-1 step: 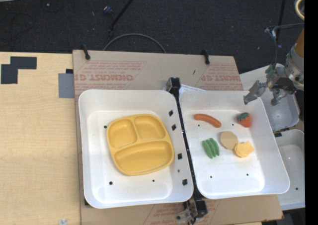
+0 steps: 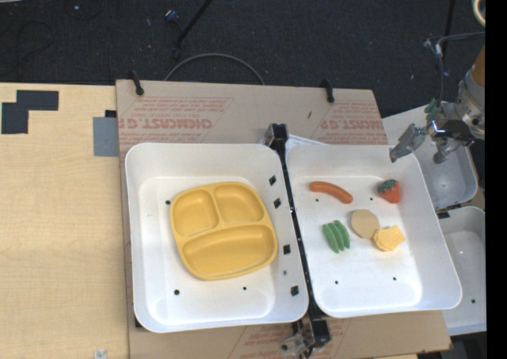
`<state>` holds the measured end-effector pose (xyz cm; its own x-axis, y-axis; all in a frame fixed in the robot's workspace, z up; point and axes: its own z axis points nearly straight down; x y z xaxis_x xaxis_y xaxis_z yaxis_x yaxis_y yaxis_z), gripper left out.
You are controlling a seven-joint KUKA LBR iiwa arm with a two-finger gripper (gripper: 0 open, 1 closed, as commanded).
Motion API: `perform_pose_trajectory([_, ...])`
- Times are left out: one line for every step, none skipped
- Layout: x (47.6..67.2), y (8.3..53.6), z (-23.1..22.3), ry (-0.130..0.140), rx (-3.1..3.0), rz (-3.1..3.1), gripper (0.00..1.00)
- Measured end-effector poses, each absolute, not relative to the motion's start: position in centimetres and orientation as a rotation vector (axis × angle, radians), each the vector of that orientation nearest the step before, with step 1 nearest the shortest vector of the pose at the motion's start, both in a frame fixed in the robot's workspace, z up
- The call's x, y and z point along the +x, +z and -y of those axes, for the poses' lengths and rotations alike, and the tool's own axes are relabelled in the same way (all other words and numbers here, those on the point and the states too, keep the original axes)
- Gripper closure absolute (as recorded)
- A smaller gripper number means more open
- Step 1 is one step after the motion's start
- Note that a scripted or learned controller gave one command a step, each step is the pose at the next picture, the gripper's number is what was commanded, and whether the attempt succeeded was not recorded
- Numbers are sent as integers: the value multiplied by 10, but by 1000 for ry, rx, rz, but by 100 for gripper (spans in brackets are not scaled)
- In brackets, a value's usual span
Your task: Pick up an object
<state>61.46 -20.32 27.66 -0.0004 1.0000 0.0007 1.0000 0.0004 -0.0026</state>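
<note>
Camera view: gripper (image 2: 413,142) hangs at the right bin (image 2: 444,270) far-right corner — fingers spread, nothing between them. Sausage (image 2: 330,191), strawberry (image 2: 388,189), green beans (image 2: 336,235), cookie (image 2: 364,223), cheese (image 2: 388,238) all lie in bin. Pick not yet begun — approx. 0% done

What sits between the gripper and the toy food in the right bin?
Nothing visible. The gripper hangs at the right bin's upper right corner, above its rim. The strawberry lies nearest, with open bin floor around it; sausage, cookie, cheese and green beans lie apart.
</note>
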Motion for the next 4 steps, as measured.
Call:
perform_pose_trajectory([617,229,196,6,-2214,2220,0])
perform_pose_trajectory([621,172,187,6,-2214,2220,0])
perform_pose_trajectory([624,108,185,7,-2212,2220,0])
perform_pose_trajectory([625,123,186,3,-2214,2224,100])
